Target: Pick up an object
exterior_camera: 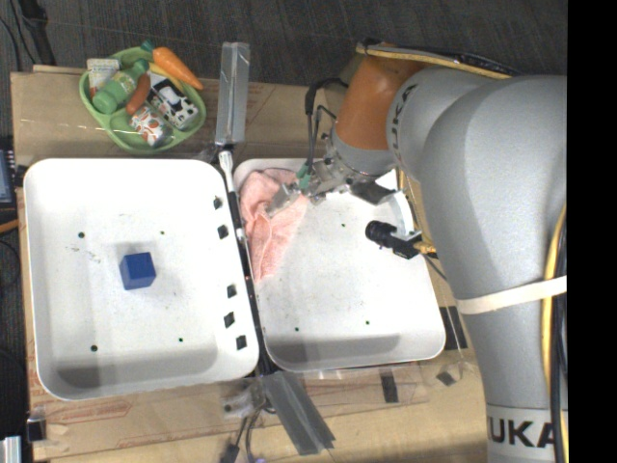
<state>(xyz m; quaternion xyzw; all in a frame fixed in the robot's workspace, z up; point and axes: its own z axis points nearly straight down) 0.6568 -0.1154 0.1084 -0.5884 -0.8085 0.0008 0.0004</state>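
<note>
A crumpled pink cloth [265, 225] lies against the left wall of the right bin [357, 340], at its far end. My gripper [293, 190] is low over the cloth's upper right edge and touches or nearly touches it. The wrist above it hides where the two meet. A small blue cube [138, 270] sits by itself on the floor of the left bin [58, 355], left of centre and far from the gripper.
A green bowl [96, 114] holding toy vegetables and small cartons stands on the bench behind the left bin. The grey arm [482, 181] covers the right bin's far right corner and right side. A black fitting [388, 235] juts over that bin.
</note>
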